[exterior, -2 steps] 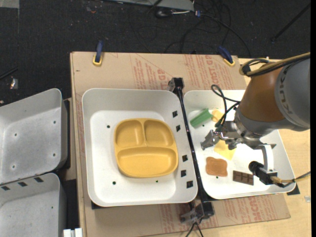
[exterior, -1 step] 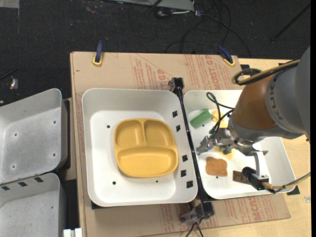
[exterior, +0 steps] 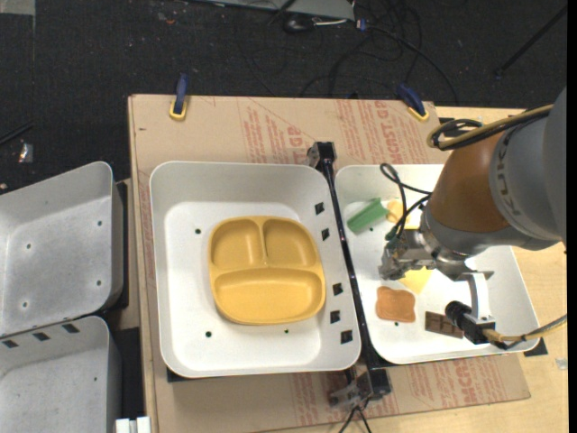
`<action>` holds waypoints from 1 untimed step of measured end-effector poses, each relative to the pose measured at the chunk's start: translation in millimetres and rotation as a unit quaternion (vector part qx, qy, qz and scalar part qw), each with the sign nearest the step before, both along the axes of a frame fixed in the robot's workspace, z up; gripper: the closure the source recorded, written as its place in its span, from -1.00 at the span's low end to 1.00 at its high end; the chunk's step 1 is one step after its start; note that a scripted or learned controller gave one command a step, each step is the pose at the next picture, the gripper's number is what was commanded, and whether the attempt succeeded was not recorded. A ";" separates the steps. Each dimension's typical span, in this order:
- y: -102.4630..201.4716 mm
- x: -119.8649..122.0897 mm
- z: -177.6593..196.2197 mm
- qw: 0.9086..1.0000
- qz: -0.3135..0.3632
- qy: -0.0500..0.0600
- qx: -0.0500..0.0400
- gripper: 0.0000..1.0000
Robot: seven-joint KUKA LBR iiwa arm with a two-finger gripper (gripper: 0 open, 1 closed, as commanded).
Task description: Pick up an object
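You are looking at the gripper (exterior: 399, 262) hanging low in the right white bin (exterior: 514, 332); I cannot tell its state. The flat orange-brown piece (exterior: 395, 304) is lying just below it, toward the bin's front.

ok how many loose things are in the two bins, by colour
yellow: 3 (divided plate, two pieces half hidden by the arm)
green: 1 (block)
orange-brown: 1 (flat piece)
dark brown: 1 (small piece)
total: 6 visible
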State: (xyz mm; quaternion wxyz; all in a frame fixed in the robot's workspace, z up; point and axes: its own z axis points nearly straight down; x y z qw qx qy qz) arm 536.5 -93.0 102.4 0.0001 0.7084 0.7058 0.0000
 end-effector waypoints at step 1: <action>-1.1 -6.4 59.9 1.000 0.002 -0.002 0.000 1.00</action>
